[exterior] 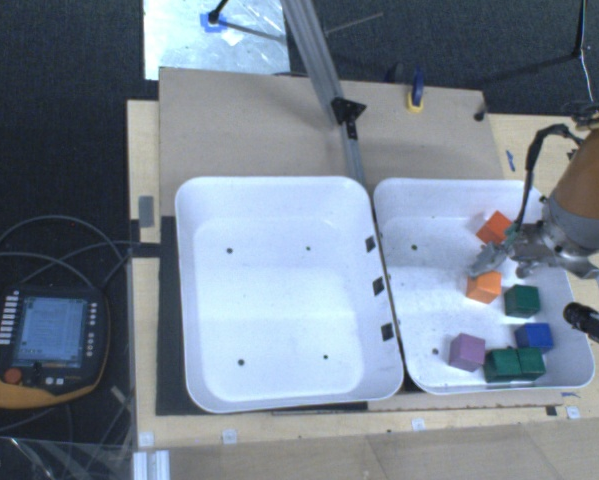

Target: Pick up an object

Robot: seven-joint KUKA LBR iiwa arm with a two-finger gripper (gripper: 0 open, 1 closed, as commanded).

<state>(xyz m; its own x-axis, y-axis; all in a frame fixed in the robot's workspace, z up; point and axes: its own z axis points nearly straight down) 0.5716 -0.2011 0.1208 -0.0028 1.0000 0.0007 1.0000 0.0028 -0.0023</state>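
Note:
Several coloured blocks lie in the right bin. An orange block sits near the back, and a second orange block lies just in front of it. Further forward lie a dark green block, a blue block, a purple block and a green block. My gripper reaches in from the right and hangs between the two orange blocks, just above the nearer one. It looks open, and I see nothing between its fingers.
The left bin adjoins the right bin along a shared rim with black clips. A slanted metal pole rises behind the bins. A control pendant lies off the bench at left.

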